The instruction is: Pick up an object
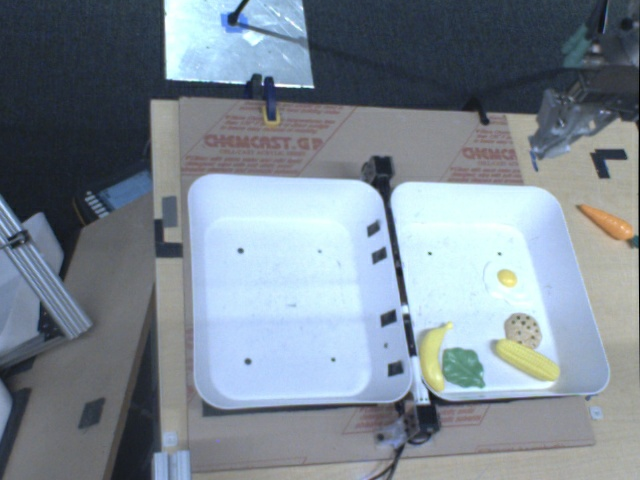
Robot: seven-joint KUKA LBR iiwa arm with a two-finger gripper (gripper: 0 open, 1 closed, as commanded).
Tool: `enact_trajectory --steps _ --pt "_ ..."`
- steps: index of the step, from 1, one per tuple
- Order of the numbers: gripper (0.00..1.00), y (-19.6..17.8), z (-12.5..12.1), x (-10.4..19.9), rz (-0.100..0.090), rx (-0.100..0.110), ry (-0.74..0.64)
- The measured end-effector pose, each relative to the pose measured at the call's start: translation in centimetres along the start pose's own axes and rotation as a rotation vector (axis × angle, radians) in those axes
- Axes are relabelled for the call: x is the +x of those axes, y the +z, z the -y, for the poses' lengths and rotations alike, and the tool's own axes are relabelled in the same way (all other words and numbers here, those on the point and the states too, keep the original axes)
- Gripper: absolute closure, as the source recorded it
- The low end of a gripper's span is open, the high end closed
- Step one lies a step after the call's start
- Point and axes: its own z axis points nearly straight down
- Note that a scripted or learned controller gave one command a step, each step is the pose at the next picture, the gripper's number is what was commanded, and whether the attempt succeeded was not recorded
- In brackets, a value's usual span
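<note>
Banana (433, 357), corn (527, 360) in right bin (560, 218)

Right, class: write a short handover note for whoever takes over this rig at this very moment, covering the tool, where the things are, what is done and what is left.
Tool: up at the far right, above the bench and outside both bins, nothing visibly in it; whether it is open or shut cannot be told.
Things, all in the right bin, near corner: banana, green leaf beside it, corn cob, cookie, fried egg further back.
A carrot lies on the bench right of that bin.
Done: nothing picked up.
Left: reach in, grasp one item and lift it.
</note>
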Motion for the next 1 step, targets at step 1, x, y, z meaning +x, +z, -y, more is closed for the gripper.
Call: enact_trajectory --steps 1 --pt "1.00 17.77 -5.65 4.04 0.000 0.021 0.000"
